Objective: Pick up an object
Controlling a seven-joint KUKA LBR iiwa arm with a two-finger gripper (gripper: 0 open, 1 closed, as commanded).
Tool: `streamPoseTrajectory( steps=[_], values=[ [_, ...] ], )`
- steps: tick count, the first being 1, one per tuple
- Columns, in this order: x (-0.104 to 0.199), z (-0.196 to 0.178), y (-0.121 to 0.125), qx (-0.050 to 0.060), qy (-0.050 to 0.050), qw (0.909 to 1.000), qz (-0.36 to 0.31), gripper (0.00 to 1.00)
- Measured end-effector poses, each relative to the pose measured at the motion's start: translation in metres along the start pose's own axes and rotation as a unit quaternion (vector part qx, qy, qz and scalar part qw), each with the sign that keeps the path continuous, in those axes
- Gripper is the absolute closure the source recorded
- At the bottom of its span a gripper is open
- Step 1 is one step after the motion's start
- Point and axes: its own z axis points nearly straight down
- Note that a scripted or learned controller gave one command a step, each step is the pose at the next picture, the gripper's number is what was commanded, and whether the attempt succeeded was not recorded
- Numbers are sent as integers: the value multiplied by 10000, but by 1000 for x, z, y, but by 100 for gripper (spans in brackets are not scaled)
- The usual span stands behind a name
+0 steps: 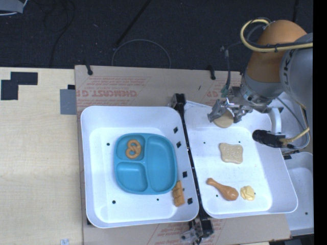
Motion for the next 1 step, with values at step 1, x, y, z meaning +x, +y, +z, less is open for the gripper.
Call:
streamPoseTrajectory(
  steps=[1],
  values=[
    [-2, -36, 0, 9, 0, 10000, -1, 100]
  ],
)
